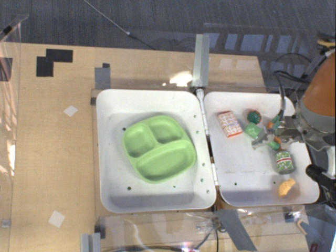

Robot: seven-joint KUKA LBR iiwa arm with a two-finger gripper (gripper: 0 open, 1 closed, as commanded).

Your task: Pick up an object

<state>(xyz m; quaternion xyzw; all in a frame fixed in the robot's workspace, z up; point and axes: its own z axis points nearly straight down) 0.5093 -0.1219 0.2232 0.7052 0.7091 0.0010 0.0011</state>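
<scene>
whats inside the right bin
In the right bin: a red-and-white box, a green ball, a green can, a yellow piece. The arm covers the far corner.

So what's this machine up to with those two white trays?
A robot arm reaches in from the right over the right bin, its gripper low among a cluster of small toys. Nearby lie a red-and-white box, a green ball, a small green-and-red can and a yellow piece. It looks to be trying to pick one up. The left bin holds a green divided plate.
</scene>
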